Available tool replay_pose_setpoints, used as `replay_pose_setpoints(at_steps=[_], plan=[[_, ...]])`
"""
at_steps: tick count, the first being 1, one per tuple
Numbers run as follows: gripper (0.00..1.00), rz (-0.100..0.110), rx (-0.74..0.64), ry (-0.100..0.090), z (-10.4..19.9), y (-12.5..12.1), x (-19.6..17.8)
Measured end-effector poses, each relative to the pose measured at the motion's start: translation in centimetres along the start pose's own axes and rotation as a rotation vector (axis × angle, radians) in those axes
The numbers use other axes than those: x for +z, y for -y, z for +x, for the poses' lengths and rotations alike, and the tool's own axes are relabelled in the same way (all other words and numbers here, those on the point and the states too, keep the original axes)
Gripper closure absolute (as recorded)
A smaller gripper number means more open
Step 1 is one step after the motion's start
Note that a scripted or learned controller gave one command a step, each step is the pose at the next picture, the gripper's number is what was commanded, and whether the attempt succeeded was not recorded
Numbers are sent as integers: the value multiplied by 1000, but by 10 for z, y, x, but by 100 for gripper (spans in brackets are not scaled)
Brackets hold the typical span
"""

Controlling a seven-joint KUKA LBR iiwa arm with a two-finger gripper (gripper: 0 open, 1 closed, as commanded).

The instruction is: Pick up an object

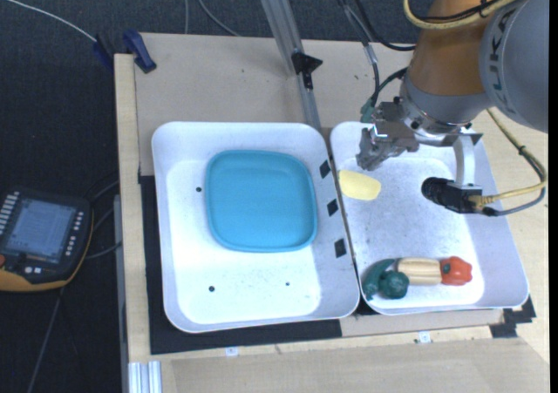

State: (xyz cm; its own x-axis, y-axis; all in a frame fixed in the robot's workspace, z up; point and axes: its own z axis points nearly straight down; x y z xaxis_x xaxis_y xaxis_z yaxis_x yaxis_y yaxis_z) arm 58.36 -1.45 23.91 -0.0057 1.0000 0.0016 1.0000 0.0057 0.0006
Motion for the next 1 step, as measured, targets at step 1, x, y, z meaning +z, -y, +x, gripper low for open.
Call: replay_pose_setpoints(at_steps=[1], plan=[[100,0,1,0,48,10,-9]])
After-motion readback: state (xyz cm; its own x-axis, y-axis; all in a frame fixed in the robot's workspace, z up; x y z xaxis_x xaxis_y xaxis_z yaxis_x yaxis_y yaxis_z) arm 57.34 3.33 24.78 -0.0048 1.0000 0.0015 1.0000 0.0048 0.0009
